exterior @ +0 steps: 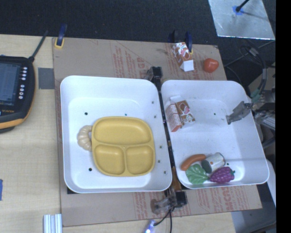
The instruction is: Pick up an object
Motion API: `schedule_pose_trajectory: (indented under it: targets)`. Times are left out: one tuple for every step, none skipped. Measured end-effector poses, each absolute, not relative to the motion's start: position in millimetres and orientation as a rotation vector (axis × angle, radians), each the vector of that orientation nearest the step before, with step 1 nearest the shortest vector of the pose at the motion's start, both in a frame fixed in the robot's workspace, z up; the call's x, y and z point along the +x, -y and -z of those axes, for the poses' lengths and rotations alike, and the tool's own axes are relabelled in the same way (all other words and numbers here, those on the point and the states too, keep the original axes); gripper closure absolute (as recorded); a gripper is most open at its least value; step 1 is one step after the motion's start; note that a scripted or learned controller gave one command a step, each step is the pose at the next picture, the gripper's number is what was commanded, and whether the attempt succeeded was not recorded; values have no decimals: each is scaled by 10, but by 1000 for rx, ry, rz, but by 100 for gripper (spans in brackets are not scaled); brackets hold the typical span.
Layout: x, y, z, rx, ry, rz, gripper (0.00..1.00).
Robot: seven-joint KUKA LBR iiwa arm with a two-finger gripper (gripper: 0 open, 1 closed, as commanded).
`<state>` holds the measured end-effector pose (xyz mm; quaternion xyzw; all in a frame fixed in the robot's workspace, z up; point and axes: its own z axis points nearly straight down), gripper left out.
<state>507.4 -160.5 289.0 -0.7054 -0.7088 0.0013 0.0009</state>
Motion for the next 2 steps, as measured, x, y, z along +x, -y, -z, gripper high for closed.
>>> schedule_pose_trajectory:
  targets:
    - [5481,1128,-1256,-2211,2224,-8,0]
    - [6486,960,-918,-2216,2224,-2,0]
